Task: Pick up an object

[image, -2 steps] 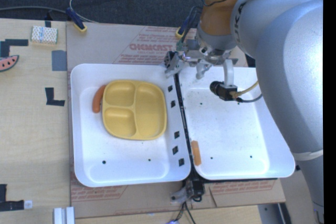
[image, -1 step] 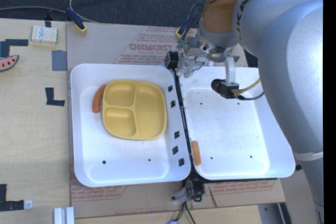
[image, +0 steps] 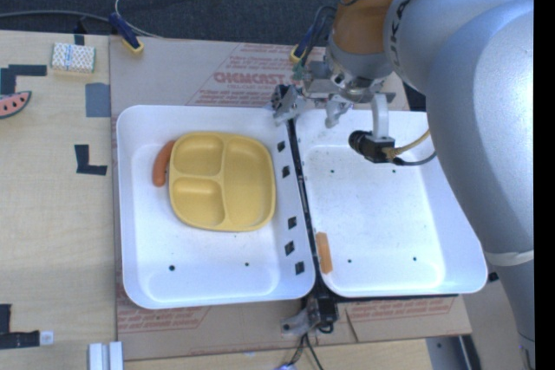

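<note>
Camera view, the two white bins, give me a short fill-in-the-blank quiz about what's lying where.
1. The yellow divided plate lies in the ____ bin.
2. An orange carrot lies against the plate's ____ edge.
3. A second small carrot lies in the right bin, beside the ____ between the bins.
4. The pincer hangs over the bins' ____ rims.

Missing words: left; left; divider; far

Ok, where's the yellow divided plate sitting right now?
The yellow divided plate lies flat in the left bin, toward its upper middle, with an orange sausage-shaped piece tucked against its left edge.
</note>
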Motion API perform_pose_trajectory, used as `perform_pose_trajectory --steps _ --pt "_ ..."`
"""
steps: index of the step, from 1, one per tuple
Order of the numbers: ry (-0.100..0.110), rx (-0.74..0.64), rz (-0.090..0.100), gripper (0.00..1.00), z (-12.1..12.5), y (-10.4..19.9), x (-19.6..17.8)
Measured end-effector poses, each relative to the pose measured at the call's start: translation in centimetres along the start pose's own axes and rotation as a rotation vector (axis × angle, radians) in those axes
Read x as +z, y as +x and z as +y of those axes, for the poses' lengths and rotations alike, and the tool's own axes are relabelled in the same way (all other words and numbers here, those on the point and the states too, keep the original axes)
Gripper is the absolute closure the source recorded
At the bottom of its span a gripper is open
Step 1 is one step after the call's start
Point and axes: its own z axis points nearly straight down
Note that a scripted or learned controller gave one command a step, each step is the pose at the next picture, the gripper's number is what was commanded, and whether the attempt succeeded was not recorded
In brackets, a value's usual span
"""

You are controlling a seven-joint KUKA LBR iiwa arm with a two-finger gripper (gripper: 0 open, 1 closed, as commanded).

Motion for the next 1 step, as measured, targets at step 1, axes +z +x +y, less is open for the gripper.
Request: perform_pose_trajectory --steps 1 --pt "0.001 -0.001 0.002 1.0 0.0 0.09 -0.93"
